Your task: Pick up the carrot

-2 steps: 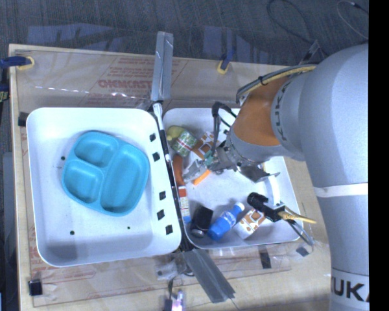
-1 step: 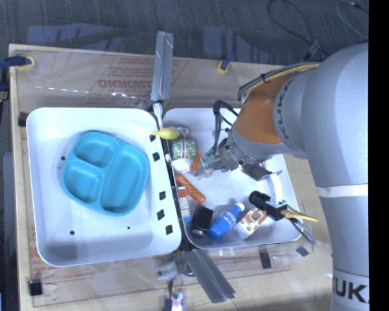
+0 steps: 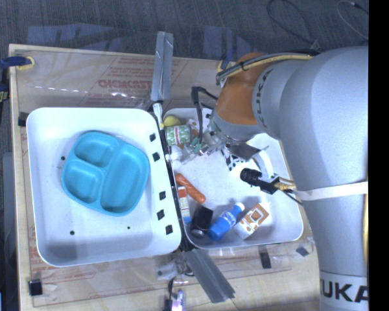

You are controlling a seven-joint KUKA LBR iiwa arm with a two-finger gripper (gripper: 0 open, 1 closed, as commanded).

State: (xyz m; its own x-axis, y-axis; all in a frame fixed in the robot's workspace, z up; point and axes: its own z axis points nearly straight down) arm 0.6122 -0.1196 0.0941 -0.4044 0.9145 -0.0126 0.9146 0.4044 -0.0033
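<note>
I see the grey arm (image 3: 324,141) taking up the right side of my view, its orange band (image 3: 236,105) just above the wrist, bent down over the right bin (image 3: 292,229). I take that bin as my landmark. The left bin (image 3: 45,193) sits just beside it, the two sharing a rim, and holds a blue divided tray (image 3: 107,172) that lies near its middle, well apart from the right bin.

The gripper (image 3: 204,141) hangs over the right bin's far left corner, among clutter; from here I cannot tell its state, since the wrist covers it. Next to it, in that same far corner, I make out a small green-and-white package (image 3: 179,135) and a yellow item (image 3: 172,120) against the far wall.

The carrot (image 3: 190,188) lies against the right bin's left wall, about halfway along it, orange and slanted, apart from the gripper and on the nearer side of it. Toward the bin's near wall lie a black object (image 3: 202,218), a blue bottle (image 3: 225,221) touching it, and a white-and-orange carton (image 3: 254,219) just beside the bottle.
</note>
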